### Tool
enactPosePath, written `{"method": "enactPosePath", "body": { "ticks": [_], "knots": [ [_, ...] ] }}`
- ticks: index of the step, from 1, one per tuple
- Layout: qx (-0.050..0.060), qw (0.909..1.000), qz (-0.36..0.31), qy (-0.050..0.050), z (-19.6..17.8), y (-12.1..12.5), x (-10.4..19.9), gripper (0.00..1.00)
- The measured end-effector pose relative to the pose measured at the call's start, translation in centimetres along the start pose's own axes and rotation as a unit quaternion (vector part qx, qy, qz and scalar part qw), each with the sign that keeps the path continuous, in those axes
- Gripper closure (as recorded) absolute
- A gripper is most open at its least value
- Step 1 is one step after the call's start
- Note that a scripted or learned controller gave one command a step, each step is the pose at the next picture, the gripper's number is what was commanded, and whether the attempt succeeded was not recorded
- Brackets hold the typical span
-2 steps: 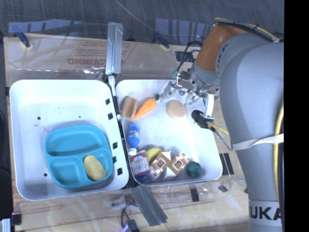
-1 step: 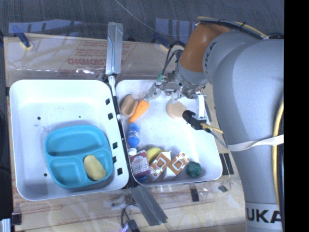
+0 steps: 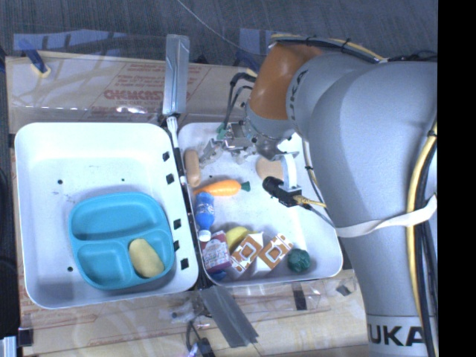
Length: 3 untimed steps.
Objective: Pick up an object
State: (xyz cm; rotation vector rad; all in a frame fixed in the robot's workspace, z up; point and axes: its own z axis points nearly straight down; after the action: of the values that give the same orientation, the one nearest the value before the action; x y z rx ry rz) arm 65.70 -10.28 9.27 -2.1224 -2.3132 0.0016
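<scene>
One carrot [image 3: 221, 188], two patterned boxes [image 3: 259, 253], one blue tray [image 3: 119, 238]; end effector [image 3: 223, 143] grip state unclear.

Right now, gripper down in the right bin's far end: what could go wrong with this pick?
1. The two-finger gripper sits close to the far wall of the right white bin, so its fingers may scrape the rim.
2. The orange toy carrot and tan bread-like roll lie close together near it; a grasp may just nudge one.
3. The near end is packed around the patterned cartons; pushed items could jam.
</scene>
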Motion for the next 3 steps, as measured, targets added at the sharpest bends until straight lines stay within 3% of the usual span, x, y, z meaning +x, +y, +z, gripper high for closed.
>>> {"method": "enactPosePath", "body": {
  "ticks": [1,2,3],
  "knots": [
    [0.0,0.9981,-0.062,0.0,0.1,-8.4,-1.5,0.0],
    [-0.002,0.9975,-0.071,-0.002,0.0,-12.6,0.6,0.0],
    [-0.004,1.0,0.001,-0.001,-16.8,-10.2,1.8,0.0]
  ]
}}
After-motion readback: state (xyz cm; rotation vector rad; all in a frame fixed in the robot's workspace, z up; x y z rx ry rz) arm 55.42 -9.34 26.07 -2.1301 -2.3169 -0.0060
